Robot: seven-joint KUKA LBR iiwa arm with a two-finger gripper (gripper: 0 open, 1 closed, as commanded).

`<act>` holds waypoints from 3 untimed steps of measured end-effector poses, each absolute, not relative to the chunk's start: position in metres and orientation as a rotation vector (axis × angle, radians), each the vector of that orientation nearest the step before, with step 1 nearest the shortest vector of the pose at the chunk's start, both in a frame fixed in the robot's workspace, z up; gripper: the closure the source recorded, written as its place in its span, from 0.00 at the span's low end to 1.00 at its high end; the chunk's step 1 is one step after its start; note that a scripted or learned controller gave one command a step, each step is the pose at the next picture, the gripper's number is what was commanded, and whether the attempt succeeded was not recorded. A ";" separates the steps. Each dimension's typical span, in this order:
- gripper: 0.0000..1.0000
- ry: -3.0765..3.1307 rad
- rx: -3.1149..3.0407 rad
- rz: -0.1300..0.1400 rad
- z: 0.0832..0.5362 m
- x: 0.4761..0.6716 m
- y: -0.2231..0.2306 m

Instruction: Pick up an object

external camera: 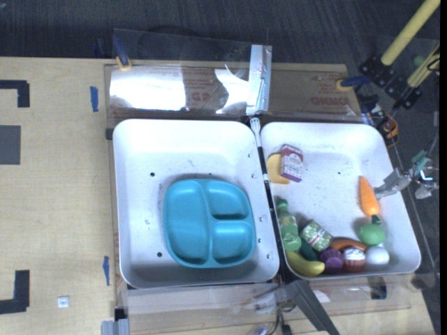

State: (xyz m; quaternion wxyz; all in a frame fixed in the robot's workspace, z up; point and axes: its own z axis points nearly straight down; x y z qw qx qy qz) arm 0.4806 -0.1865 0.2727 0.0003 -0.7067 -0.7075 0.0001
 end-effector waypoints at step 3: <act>1.00 -2.306 -2.138 -0.014 0.102 0.573 -0.214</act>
